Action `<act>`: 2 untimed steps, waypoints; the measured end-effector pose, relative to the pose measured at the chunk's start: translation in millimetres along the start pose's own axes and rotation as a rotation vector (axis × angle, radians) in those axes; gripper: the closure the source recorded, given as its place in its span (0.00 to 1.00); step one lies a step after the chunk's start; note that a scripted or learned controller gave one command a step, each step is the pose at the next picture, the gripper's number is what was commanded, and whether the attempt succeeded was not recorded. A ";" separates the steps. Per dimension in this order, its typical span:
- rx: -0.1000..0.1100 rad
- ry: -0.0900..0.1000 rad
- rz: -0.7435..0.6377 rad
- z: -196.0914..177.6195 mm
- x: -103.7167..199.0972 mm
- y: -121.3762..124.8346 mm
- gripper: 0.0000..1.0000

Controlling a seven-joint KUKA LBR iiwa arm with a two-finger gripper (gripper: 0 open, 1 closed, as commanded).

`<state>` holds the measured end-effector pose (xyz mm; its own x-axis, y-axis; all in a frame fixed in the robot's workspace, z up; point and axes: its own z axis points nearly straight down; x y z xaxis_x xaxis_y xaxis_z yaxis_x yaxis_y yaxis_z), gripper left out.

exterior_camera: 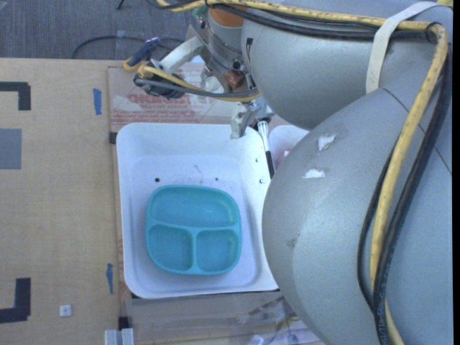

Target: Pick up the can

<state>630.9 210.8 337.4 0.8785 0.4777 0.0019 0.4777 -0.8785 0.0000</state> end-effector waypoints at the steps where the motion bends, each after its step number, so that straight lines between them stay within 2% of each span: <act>1: 0.001 -0.002 0.079 120.2 4.0 -10.9 0.00; 2: 0.001 -0.001 0.084 110.2 4.3 -8.8 1.00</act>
<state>630.7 220.7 227.2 0.9156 0.4021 0.0011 0.4021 -0.9156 -0.0016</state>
